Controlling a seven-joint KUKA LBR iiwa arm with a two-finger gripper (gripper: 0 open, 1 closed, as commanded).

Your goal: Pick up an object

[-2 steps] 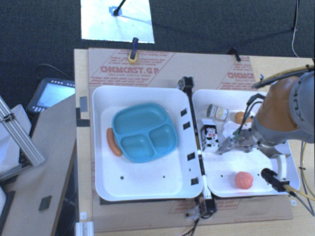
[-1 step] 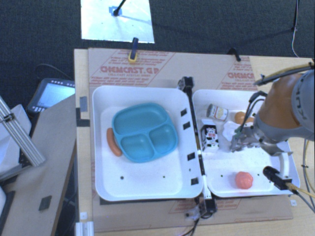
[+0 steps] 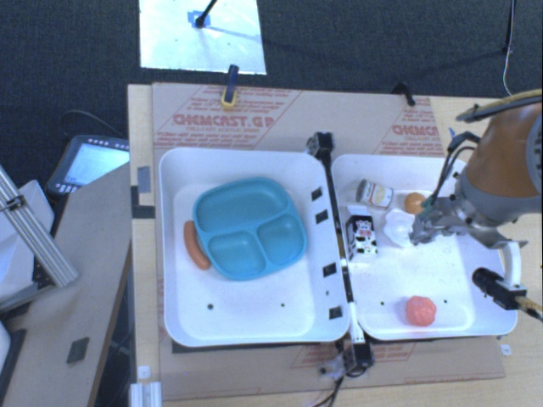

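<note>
Fingers point(image 3: 422, 230) beside white object point(image 3: 398, 225) (right bin point(image 3: 450, 312))

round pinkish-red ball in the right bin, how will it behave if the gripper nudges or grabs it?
The round pinkish-red ball looks near-spherical, so it will probably roll if nudged. It sits on open bin floor, nothing beside it to stop it. Its matte surface suggests fair grip, though the curve could slip from two fingers.
</note>
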